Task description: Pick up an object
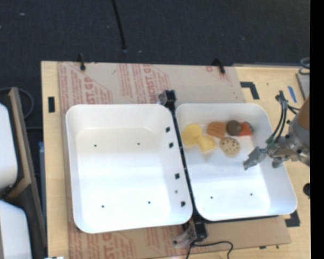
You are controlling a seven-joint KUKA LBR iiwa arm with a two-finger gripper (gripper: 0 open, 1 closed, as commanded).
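Observation:
The right bin (270,198) holds a cluster of small food toys in its far half: a yellow lump (193,134), a paler yellow piece (207,143), an orange bread-like piece (216,129), a brown round one (233,127), a red one (245,128) and a speckled cookie (230,146). My gripper (263,159) hangs over the right side of that bin, to the right of the cookie and apart from it. Its grey fingers (252,159) are spread, with nothing between them.
The left bin (75,144) sits beside the right one, with a black divider strip (178,161) between them. Both rest on a cardboard sheet (124,85) on the wooden bench. White boxes stand at the far left edge.

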